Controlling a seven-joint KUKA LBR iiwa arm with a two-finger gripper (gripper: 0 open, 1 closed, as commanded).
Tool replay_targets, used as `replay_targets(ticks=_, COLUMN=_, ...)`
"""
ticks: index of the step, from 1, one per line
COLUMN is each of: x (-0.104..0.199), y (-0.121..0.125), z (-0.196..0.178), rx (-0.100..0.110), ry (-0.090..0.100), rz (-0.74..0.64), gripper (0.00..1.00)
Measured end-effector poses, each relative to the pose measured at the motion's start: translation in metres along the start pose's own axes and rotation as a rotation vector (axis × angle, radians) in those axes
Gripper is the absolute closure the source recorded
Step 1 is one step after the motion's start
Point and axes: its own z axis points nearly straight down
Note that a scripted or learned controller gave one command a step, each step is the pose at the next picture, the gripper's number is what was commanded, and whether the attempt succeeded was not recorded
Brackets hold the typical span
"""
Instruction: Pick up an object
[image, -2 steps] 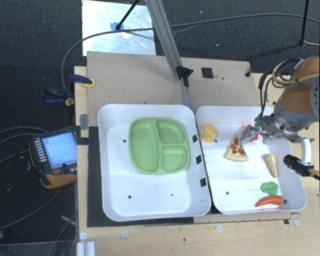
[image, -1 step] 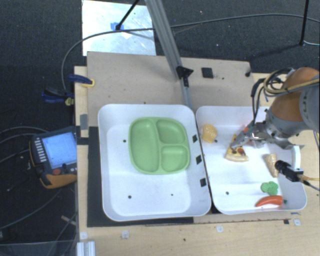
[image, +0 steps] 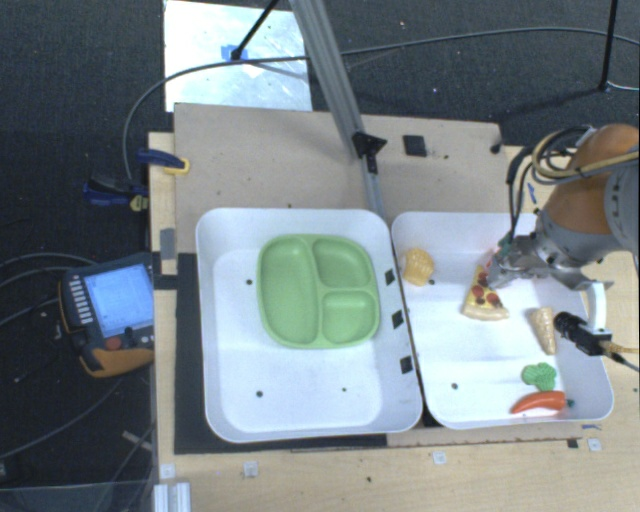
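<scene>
In the right bin (image: 450, 400) lie a pizza slice (image: 484, 300), a yellow lumpy piece (image: 417, 265), a beige cone (image: 543, 328), a green broccoli (image: 539, 375) and a red-orange chili (image: 537, 403). My gripper (image: 505, 262) hangs over the upper end of the pizza slice, close to it or touching it. The arm's wrist covers its fingers.
A green divided plate (image: 318, 290) lies in the left bin (image: 240, 400). A slanted metal pole (image: 335, 85) crosses above the bins at the back. A teach pendant (image: 110, 310) lies left of the bench. Cables hang by the arm at the right.
</scene>
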Motion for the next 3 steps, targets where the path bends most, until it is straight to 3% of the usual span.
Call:
replay_targets(ticks=1, x=-0.005, y=0.009, z=-0.047, rx=0.018, ry=0.0, rz=0.0, gripper=1.0)
replay_targets(ticks=3, x=-0.009, y=0.009, z=-0.144, rx=0.017, ry=0.0, rz=0.001, gripper=1.0)
